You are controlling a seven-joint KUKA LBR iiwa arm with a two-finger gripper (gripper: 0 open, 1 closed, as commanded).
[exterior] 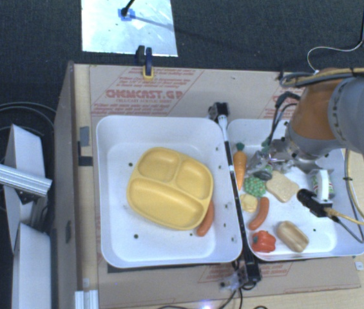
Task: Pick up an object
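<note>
Bench: cardboard-topped, two white bins side by side; left bin [114, 172], right bin [343, 237].
Landmark: carrot [239, 166], orange w/ green top, lying along right bin's left wall.
Gripper [263, 166]: just right of carrot, low over the food pile; jaws – can't tell, metal parts blur together.
Near carrot: green broccoli [255, 186] below-right, tan bread slice [282, 187] further right, sausage [259, 212] and red pepper [263, 240] below.
Open room: bare floor in right bin's lower-right; left bin has yellow tray [169, 187], bare margins round it.
</note>
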